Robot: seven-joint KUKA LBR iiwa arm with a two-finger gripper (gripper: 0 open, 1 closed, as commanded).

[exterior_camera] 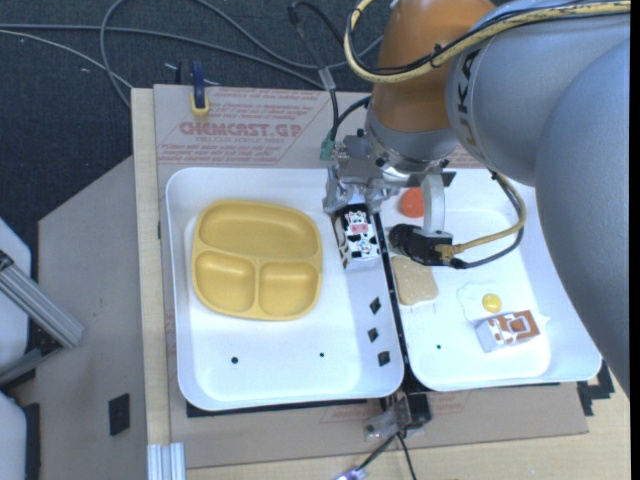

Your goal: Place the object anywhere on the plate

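Tool (358, 206) low over the divide between the two bins, pinching a small cow-print carton (359, 238) that hangs upright over the left bin's (290, 373) right edge. Yellow three-compartment plate (258, 258) left of it, apart. Right bin (520, 358): orange piece (412, 203), tan slice (415, 283), fried egg (487, 301), small packet (510, 329).

A brown bench top (250, 128) fills the middle of the frame, bearing two shallow white bins, left bin (200, 368) and right bin (520, 358), touching side by side.
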